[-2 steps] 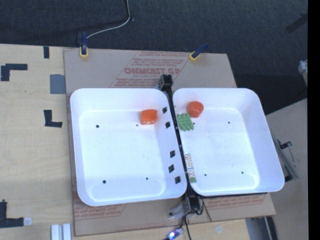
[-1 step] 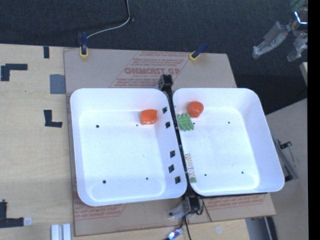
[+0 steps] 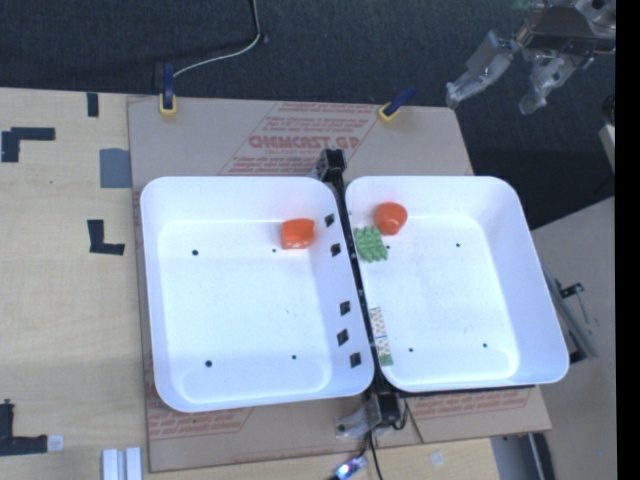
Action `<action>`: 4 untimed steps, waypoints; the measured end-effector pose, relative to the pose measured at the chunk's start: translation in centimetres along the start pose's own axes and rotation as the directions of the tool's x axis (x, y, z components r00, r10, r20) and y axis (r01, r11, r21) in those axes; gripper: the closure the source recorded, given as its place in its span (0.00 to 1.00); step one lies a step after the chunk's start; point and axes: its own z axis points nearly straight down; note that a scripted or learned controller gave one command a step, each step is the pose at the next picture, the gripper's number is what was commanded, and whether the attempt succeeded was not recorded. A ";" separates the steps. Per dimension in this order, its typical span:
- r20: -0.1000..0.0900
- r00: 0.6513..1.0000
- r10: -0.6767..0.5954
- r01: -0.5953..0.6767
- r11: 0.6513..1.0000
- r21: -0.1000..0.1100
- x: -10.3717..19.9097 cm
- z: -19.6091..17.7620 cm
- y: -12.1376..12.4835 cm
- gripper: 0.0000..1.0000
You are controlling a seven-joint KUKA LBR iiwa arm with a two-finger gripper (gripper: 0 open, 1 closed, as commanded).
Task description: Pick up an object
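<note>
Silvery metal fingers (image 3: 478,76) — greenish fitting.

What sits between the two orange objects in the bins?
In the camera view, the bins' adjoining rims run between the left orange object and the right orange object. A green object lies just below that line.

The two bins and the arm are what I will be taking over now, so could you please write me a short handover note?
Hand: open, holding nothing, raised beyond the right bin's far right corner, off the bench.
Left bin: one orange object near the far edge, toward the divider.
Right bin: a second orange object at its far left, a small green object just in front of it.
Done: no pick yet.
Left: descend on one object, grasp, lift.
</note>
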 end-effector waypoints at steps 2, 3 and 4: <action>0.000 1.000 -0.002 0.002 1.000 0.000 13.8 0.1 5.3 0.00; 0.001 1.000 0.003 -0.003 1.000 0.000 19.1 0.2 8.4 0.00; 0.000 1.000 0.001 -0.001 1.000 0.002 25.9 0.5 9.4 0.00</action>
